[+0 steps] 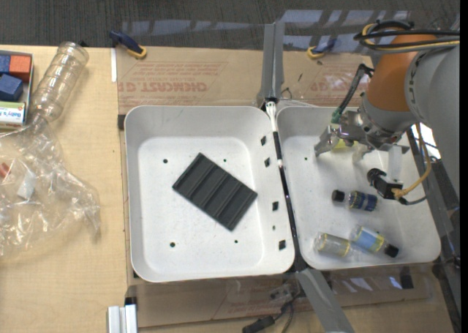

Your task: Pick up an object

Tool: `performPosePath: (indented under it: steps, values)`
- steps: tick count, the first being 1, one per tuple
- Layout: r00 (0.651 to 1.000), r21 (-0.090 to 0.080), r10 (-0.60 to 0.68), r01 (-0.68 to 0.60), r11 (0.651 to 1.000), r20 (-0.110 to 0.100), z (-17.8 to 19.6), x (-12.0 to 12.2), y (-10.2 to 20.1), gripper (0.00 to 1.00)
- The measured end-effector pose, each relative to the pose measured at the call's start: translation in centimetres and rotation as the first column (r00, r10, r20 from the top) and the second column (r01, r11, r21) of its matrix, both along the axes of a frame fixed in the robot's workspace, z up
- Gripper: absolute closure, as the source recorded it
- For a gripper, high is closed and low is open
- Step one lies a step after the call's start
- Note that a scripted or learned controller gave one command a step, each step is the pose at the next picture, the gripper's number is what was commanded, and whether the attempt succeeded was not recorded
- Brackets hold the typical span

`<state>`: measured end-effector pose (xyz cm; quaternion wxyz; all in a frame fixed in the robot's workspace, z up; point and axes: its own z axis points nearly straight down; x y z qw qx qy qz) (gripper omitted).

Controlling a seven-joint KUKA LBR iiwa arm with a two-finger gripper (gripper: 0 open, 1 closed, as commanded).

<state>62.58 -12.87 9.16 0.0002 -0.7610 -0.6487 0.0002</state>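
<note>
One fixed camera looks down slantwise over both white bins [146, 178], arm [431, 83] entering right.

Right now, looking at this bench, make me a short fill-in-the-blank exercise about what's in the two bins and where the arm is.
1. The dark ribbed panel lies in the ____ bin.
2. The right bin holds ____ small bottles.
3. The gripper hangs over the ____ bin.
4. The arm's band above the wrist is ____.

Missing words: left; three; right; orange
</note>
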Motion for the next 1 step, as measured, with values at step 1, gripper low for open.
performPosePath:
  steps: [1]
  values:
    - [0.994, -0.001, -0.106, 0.106, 0.994, 0.000, 3.87, 0.10, 0.50, 0.00]
